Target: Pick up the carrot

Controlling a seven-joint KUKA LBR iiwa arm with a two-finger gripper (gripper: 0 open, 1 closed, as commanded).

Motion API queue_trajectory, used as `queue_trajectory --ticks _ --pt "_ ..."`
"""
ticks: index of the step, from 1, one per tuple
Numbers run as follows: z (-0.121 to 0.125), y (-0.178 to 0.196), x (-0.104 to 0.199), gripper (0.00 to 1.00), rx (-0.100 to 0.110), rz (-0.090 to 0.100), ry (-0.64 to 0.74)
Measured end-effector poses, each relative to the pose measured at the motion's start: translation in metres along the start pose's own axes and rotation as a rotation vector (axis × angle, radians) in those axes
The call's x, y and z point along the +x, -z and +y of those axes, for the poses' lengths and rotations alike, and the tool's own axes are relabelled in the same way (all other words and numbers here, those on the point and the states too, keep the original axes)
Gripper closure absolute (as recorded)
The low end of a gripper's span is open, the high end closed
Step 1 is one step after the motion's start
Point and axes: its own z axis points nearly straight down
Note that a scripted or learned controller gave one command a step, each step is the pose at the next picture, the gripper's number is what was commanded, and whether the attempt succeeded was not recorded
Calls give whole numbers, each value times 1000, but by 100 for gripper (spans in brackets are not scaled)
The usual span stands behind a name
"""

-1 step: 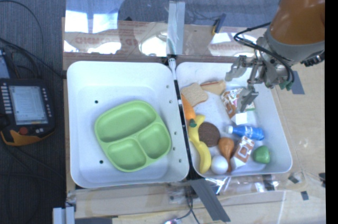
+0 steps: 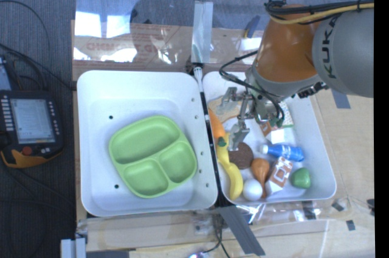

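The slim orange carrot [image 2: 215, 126] lies along the left wall of the right shallow white plastic bin [image 2: 321, 147], above the curved yellow banana [image 2: 230, 169]; the metal two-finger gripper [image 2: 240, 129] hangs just to the carrot's right, above a round brown disc [image 2: 241, 155], gripping nothing, fingers slightly parted; the green three-compartment plate [image 2: 152, 155] sits in the left white bin [image 2: 97, 98].

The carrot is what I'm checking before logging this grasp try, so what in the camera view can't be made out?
- Carrot: an orange strip by the right bin's left wall; its lower end is lost beside the banana.
- Hand: too small and cluttered to judge its grip or contact.
- Back of the right bin: covered by the arm.
- Small packets: labels too blurred to read.
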Motion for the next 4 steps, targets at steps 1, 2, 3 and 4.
queue_trajectory --ticks 1,2,3,4 --pt "-63 -89 43 0 4 -20 135" --pt "-76 -88 -31 0 8 -24 154" --pt "-68 -88 -22 0 14 -24 744" --pt "-65 -87 20 0 18 -27 773"
